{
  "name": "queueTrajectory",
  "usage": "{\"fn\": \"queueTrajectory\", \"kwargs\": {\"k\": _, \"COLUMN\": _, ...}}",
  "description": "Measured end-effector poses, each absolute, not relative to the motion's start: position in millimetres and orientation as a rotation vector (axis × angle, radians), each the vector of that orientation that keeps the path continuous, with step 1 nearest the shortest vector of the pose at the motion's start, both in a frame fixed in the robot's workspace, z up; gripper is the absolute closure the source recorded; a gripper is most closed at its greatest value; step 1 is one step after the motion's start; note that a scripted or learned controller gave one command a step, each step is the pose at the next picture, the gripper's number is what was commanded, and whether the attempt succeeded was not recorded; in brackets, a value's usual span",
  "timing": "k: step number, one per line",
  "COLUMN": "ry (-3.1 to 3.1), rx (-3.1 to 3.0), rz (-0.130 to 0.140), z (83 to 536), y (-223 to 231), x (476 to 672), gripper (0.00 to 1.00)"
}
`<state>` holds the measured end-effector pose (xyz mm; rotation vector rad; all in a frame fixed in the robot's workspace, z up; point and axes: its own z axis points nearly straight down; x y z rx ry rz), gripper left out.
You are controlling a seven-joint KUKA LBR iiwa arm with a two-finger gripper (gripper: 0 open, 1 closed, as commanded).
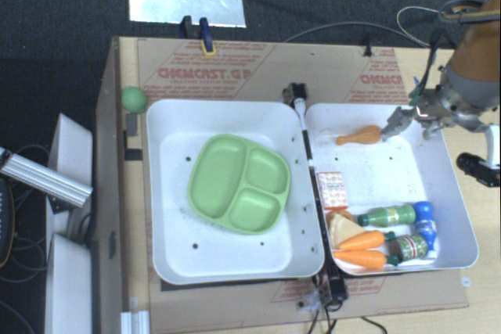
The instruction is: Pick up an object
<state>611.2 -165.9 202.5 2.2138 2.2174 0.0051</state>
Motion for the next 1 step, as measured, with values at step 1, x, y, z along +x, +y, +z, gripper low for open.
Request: {"fn": "queueTrajectory", "kwargs": {"k": 1, "ry": 2.225, "rx": 2.216, "rz": 0.002, "z": 83.9, "y": -128.9, "x": 613.1, "gripper": 0.0}}
